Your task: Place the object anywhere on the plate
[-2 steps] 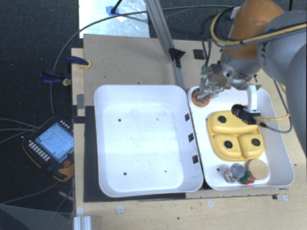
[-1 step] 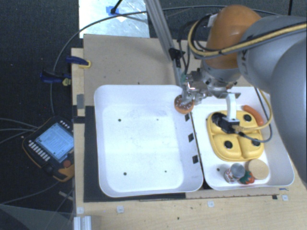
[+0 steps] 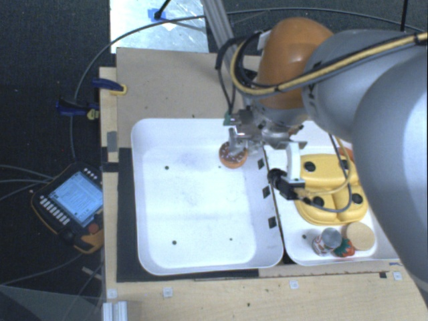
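A small round brown object, like a little doughnut, is at the upper right of the left white bin, close to the bin's right wall. My gripper points straight down right above it, its tip meeting the object's top edge. I cannot tell whether the object rests on the bin floor or hangs just above it. The yellow plate lies in the right bin, partly hidden under the arm and crossed by a black cable.
In front of the plate in the right bin are a small metal can, a tan round disc and a small red and green item. The bulky grey arm covers the upper right. A teach pendant lies left of the bench.
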Action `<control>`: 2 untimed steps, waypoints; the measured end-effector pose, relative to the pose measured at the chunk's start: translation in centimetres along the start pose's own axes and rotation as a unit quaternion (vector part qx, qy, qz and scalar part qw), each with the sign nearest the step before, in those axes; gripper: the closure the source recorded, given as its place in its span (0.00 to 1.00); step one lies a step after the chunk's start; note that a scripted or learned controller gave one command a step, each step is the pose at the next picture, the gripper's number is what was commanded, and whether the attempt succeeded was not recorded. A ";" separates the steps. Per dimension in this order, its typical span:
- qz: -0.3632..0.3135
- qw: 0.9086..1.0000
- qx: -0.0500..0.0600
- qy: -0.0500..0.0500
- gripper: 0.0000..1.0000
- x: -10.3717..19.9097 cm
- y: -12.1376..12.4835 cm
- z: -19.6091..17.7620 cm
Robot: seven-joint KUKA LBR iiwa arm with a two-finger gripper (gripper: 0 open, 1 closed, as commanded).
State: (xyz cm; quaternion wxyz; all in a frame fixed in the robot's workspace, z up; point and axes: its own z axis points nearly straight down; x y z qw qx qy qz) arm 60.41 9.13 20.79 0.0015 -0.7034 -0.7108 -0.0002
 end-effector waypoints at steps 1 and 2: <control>0.001 1.000 0.000 0.000 1.00 4.8 -1.3 0.4; 0.003 1.000 -0.001 -0.001 0.00 4.5 -1.2 0.3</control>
